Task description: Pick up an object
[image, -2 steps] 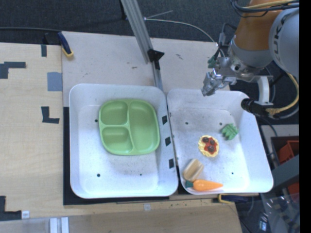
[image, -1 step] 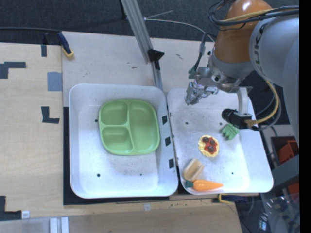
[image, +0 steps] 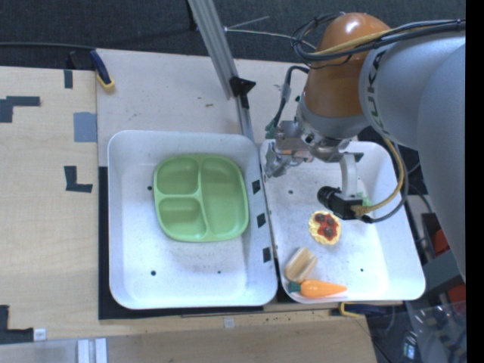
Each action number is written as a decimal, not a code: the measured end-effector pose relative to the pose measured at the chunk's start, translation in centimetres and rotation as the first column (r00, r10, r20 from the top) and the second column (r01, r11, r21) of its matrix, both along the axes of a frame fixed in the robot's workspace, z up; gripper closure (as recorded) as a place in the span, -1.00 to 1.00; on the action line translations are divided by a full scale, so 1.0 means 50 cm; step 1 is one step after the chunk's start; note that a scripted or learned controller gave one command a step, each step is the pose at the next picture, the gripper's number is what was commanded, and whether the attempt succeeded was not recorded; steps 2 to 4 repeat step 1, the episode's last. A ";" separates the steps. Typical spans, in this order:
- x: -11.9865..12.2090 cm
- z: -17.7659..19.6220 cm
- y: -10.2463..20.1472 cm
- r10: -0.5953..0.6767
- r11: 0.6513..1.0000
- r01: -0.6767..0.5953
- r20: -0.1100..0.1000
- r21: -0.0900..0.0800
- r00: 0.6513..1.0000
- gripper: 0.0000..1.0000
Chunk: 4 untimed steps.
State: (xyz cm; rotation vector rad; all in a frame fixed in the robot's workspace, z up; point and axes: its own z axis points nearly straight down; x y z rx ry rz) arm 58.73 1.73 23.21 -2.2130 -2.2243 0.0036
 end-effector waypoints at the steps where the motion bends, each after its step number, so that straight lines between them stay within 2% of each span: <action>1: -0.028 -0.026 0.110 0.001 1.000 -0.001 0.000 0.000 1.000 1.00; 4: -0.028 -0.026 0.110 0.001 1.000 -0.001 0.000 0.000 1.000 1.00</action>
